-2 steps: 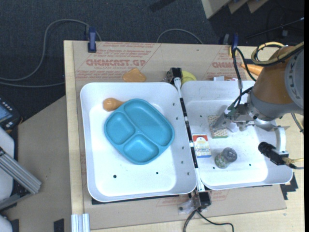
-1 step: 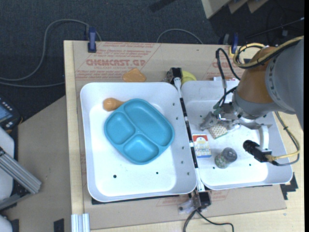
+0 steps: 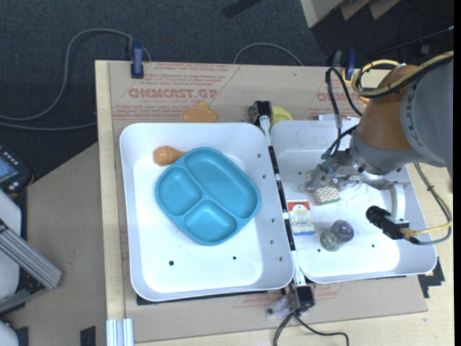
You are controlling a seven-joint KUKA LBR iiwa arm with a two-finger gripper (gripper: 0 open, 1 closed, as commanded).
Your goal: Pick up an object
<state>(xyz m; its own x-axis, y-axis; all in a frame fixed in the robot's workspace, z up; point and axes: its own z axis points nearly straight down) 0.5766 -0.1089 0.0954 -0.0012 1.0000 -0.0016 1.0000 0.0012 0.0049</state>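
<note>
My gripper [image 3: 325,178] is low in the right bin [image 3: 374,262], near its left-centre. Right under its tip lies a small beige dotted object [image 3: 326,194], touching it or very nearly so. A small red, white and blue box [image 3: 300,217] lies against the bin's left wall. A round grey-green object [image 3: 336,235] sits just right of the box. In the left bin [image 3: 216,272] a blue divided plate [image 3: 207,194] lies flat, with an orange-brown drumstick-shaped toy [image 3: 168,154] at its upper left.
The grey arm with its orange band [image 3: 385,121] covers the right bin's upper right. A black cable plug [image 3: 385,222] hangs over that bin's right side. An orange toy [image 3: 200,112] and a yellow object [image 3: 280,114] lie behind the bins.
</note>
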